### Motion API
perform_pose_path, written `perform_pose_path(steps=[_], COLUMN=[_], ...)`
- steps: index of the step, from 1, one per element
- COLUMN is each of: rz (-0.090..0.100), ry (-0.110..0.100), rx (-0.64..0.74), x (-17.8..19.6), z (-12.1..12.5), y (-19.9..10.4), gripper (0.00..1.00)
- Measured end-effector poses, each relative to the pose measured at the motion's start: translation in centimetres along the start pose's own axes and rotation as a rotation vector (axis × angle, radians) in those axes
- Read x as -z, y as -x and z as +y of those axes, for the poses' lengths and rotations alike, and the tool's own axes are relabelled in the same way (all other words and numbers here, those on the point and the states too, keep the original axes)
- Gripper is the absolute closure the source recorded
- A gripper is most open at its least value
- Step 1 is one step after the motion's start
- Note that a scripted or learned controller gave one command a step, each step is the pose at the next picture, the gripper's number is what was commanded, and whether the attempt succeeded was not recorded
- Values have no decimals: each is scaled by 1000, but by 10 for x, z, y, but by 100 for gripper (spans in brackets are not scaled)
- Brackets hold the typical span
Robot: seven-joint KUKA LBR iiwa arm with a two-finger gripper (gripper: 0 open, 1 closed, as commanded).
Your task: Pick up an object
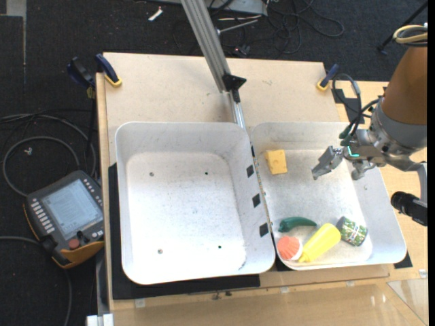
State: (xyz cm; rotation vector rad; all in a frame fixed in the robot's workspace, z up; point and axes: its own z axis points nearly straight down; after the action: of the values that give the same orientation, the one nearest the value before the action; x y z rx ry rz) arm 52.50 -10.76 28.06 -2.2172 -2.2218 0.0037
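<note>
One table (177,94), pale wood-coloured board, flat, with clamps at its far corners: a dark and yellow one at the left (102,70), a yellow one at the right (326,80). One slanted aluminium post (204,32) rises from the table's far middle. Two bins on it, side by side, both shallow, white, rounded at the corners, lightly speckled. Left bin (129,182): nothing but its floor with a few small dark dots. Right bin (380,246): five objects, counted. My arm (408,94) comes in from the right, orange band above grey wrist; my pincer (344,163) hangs over the right bin's far right part, its two fingers spread apart, nothing between them. Objects, larger to smaller: one yellow bottle-like piece (319,242), smooth plastic, lying on its side near the front wall; one green curved piece (297,223), glossy, just behind the yellow one; one yellow block (276,161), cube-like, spongy-looking, alone near the bin's far left; one orange-red round piece (289,248), touching the yellow bottle's left end; one small green patterned can (353,231), on its side just right of the yellow bottle. On the floor left of the table, one handheld control pendant (64,216), grey with orange trim.
</note>
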Motion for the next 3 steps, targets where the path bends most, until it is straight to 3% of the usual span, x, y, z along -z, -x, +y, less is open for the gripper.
perform_pose_path(steps=[1,3], rz=[0,1], ry=[3,-4], rx=[-2,-2], x=[2,-107], z=[1,-11], y=[0,-9], gripper=[0,0])
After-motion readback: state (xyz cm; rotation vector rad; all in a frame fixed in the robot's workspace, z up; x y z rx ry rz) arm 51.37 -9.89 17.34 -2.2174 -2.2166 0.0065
